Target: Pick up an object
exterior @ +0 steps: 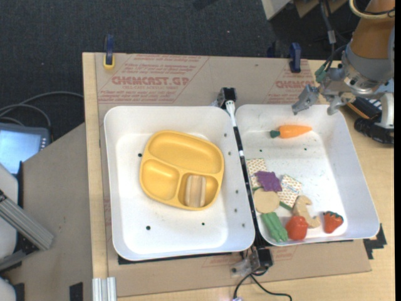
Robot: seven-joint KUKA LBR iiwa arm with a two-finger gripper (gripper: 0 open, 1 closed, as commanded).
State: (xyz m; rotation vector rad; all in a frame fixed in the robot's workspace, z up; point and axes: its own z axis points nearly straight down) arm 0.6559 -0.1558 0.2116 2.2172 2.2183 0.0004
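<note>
hand is seen spread open with nothing gripped, poised over the far rim of the right bin | toy carrot lies just below and inward of the hand, apart from the clutter, so likely favoured | yellow tray sits well off to its side

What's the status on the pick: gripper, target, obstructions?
Gripper open, above right bin's far rim, holding nothing. Carrot nearest, lying alone, untouched. Nothing between them; other toys clustered at near end.
</note>
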